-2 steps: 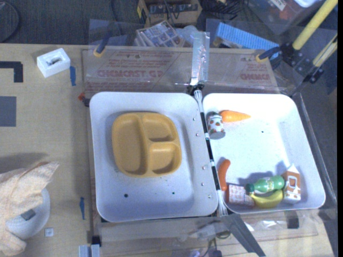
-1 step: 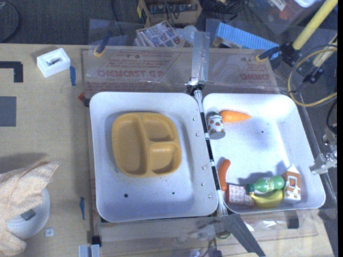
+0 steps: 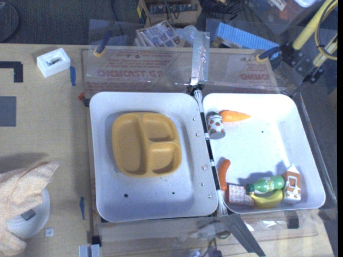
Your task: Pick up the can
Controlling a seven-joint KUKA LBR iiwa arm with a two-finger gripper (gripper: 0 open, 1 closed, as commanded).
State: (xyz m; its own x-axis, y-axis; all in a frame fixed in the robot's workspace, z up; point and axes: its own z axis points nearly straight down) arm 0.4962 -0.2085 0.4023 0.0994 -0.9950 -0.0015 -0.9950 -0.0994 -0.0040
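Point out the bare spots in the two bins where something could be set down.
Right bin: open middle, between the can and carrot above and the crowded bottom row: green bottle, banana, small carton. Left bin: bare strips beside and below the yellow tray.

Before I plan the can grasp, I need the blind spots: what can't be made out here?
- Can: label too small and blurred to read, camera view.
- Banana: partly covered by the green bottle.
- Small carton: print too small to read.
- Red block: markings blurred.

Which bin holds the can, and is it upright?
The can is in the right bin, against its left wall beside the carrot. Upright or tipped: cannot tell.
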